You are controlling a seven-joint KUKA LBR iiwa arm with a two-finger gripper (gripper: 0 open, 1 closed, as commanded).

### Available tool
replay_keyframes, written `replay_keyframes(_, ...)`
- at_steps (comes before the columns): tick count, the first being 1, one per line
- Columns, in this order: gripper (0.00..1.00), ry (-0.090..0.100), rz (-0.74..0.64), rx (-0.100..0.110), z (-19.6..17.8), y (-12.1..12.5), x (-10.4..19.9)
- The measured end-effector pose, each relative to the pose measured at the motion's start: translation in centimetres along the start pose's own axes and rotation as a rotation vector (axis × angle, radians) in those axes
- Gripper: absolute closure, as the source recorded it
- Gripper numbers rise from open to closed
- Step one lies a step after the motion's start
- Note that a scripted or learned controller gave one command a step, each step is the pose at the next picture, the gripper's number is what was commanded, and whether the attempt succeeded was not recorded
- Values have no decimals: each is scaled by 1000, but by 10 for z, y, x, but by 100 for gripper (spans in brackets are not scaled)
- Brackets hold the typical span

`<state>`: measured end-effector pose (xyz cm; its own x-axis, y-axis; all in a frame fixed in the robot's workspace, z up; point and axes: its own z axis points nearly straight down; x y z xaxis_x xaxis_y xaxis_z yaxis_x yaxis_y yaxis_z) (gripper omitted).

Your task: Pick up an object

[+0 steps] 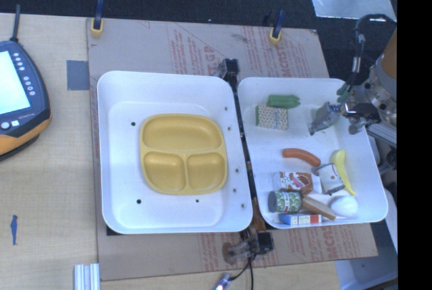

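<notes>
The right white bin (266,147) holds several small objects. A green vegetable (282,100) and a checkered box (272,118) lie at its far end, with a red sausage (301,156) in the middle. Toward its right and near end are a banana (342,170), a silver can (330,179), a brown packet (295,181), a green can (287,201), a white egg (344,205) and a flat blue-and-red box (300,219). My gripper (322,119) hangs over the bin's far right part, apart from the sausage and right of the checkered box. I see nothing held in it.
The left white bin (121,147) holds a yellow divided plate (183,152). A teach pendant (17,100) lies on the bench at the far left. Two clamps (97,24) (275,32) pin the cardboard at the back edge.
</notes>
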<state>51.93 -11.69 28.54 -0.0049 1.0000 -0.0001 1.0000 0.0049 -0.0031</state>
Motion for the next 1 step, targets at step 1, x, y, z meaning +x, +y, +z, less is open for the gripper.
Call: replay_keyframes(1, 0, -1, -1, 4, 122, 23, -7)
